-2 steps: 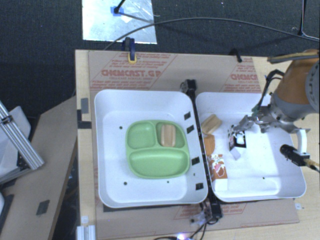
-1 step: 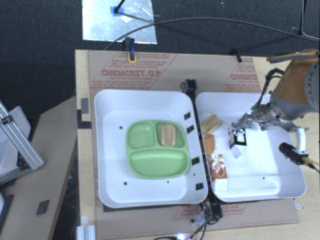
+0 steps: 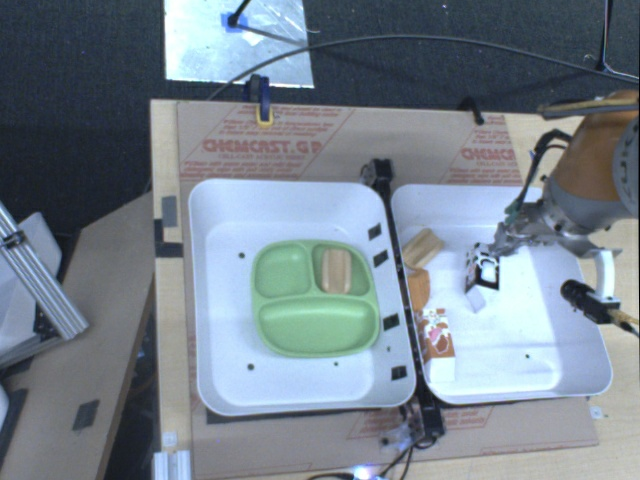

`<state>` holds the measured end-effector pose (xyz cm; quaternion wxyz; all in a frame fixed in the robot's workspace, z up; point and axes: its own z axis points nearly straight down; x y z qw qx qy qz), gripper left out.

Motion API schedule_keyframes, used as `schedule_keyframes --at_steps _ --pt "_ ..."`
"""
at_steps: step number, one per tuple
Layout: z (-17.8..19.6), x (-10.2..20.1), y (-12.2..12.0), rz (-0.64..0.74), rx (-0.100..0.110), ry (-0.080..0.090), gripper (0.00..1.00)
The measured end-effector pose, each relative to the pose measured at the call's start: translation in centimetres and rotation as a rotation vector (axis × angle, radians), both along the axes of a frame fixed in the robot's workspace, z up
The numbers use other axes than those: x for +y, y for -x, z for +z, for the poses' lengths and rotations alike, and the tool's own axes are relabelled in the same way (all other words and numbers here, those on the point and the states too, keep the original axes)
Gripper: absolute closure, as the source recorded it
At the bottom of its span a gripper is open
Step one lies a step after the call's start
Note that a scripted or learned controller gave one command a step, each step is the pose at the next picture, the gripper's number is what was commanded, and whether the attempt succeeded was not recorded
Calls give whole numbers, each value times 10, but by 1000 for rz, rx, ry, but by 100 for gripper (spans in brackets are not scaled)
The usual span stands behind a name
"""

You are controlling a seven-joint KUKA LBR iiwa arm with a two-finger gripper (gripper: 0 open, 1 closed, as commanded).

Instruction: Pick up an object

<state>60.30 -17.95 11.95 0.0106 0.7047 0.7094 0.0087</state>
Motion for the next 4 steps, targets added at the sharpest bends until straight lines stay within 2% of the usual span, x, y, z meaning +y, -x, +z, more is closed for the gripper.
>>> schedule_keyframes --at_steps 1,2,3,4 --pt "50 -6 -10 -1 21 0 100" --pt "104 -6 -11 0 22 -1 100" --pt "96 49 -17 2 25 -3 100" --pt "105 98 -10 2 25 -3 100"
